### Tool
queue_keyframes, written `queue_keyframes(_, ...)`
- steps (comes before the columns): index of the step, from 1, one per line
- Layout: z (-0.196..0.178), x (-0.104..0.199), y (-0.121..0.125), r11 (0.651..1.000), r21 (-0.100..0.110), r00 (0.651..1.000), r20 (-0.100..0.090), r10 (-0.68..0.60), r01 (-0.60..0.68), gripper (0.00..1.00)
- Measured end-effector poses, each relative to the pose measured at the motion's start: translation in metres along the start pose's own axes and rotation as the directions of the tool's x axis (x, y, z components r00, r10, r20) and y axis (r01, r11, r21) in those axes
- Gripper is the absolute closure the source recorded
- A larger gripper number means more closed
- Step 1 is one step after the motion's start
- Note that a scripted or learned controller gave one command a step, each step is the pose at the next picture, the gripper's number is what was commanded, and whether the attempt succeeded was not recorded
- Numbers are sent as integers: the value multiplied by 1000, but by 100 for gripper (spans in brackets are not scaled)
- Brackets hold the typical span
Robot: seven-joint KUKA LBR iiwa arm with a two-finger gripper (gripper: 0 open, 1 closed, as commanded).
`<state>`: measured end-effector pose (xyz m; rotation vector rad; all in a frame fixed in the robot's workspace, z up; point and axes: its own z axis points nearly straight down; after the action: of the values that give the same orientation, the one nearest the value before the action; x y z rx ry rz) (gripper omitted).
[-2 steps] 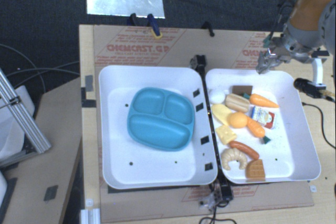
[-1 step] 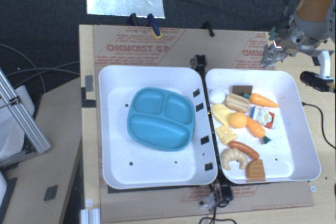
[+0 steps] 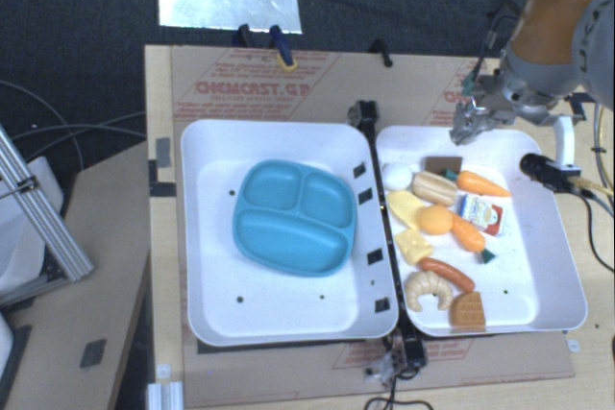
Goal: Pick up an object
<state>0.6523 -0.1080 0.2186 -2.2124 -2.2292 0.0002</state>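
Observation:
My gripper point(image 3: 468, 126) hangs over the far rim of the right bin point(image 3: 557, 250), above and slightly right of a brown block point(image 3: 443, 164). It holds nothing that I can see. Toy food lies in the right bin: a white egg point(image 3: 397, 175), a hot dog bun point(image 3: 434, 187), a carrot point(image 3: 482, 184), a red-and-white carton point(image 3: 479, 212), an orange ball point(image 3: 436, 220), a yellow cheese wedge point(image 3: 407, 206), a red sausage point(image 3: 446, 273), a croissant point(image 3: 429, 289) and a toast slice point(image 3: 468, 310).
The left bin point(image 3: 216, 302) holds a blue divided plate point(image 3: 294, 216). A black hinge strip point(image 3: 378, 206) runs between the two bins. Bare bin floor shows at the right bin's near right corner.

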Motion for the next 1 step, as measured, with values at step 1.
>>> queue_keyframes(1,-8,46,-25,1000,-1,1000,-1,-1,1,100)
